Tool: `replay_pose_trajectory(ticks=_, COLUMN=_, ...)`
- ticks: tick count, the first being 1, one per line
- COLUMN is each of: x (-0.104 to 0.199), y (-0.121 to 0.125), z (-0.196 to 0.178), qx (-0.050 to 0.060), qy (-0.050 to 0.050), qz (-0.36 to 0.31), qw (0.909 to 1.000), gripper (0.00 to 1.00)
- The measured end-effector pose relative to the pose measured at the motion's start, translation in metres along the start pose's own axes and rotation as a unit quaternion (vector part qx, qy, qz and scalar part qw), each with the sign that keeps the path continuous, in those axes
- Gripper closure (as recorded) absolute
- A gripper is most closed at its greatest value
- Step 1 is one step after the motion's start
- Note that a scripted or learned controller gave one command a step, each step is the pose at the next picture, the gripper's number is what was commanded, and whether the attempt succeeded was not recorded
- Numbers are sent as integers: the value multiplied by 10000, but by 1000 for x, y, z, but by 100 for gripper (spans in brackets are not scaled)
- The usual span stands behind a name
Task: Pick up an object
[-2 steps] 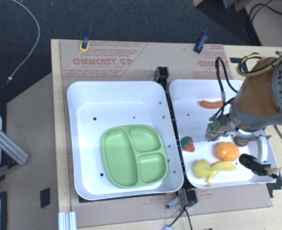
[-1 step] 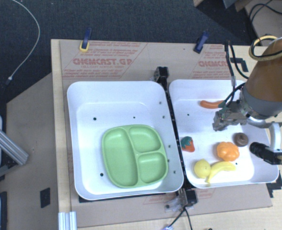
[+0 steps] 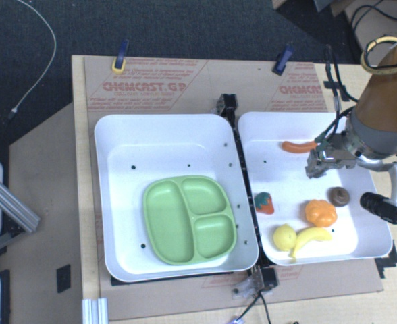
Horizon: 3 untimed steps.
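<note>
On the bench the left bin holds a green divided plate, lying flat toward its front. In the right bin, going left to right: a small red and green piece just beside the left wall, a yellow lemon touching a yellow banana whose long axis runs from lower left up to the right, an orange carrot lying nearly level with its thin end to the left, an orange pumpkin-like fruit, and a small brown round piece. The gripper hangs near the carrot's right end; whether the jaws are apart or together I cannot tell, and nothing shows between them.
</note>
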<state>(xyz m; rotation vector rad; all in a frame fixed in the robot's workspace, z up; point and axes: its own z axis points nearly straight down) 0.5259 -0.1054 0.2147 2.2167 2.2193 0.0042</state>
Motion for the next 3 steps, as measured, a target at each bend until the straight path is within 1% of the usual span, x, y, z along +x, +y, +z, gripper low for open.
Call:
replay_pose_trajectory(ticks=1, x=47, y=8, z=-9, qx=11, qy=15, qz=-21, qw=10000, gripper=100)
replay_pose_trajectory(ticks=2, x=111, y=13, z=-5, qx=26, qy=21, qz=-29, qw=10000, gripper=100)
replay_pose_trajectory(ticks=3, x=168, y=9, z=2, qx=43, qy=19, qz=-25, qw=10000, gripper=100)
